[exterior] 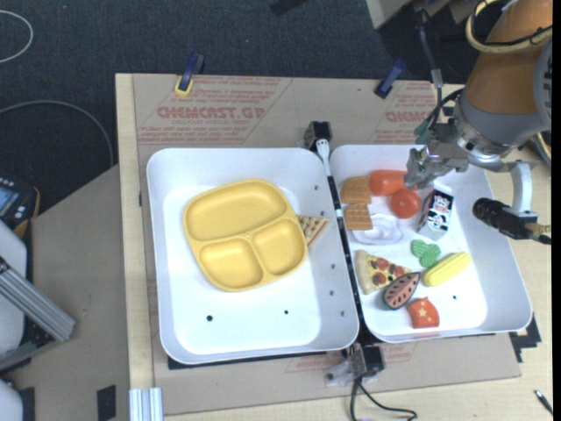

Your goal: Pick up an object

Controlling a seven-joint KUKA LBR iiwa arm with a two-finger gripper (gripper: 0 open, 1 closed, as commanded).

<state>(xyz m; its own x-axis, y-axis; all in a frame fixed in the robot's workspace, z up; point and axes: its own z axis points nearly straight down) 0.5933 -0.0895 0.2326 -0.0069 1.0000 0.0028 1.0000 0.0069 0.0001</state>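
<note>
Plate in left bin

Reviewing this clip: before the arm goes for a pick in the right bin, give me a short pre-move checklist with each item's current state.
1. Pincer is over the right bin: ok, it sits above the bin's upper part.
2. A target lies close below: ok, the tomato and a red-orange piece are just beside it.
3. Pincer carries nothing yet: cannot tell, its tips are too small to read.
4. Target stands apart from its neighbours: not ok, tomato, bread and milk carton are crowded together.
5. Easier picks available: ok, the corn and strawberry lie more apart lower down.
6. Yellow plate is out of the way: ok, it rests in the left bin.
</note>
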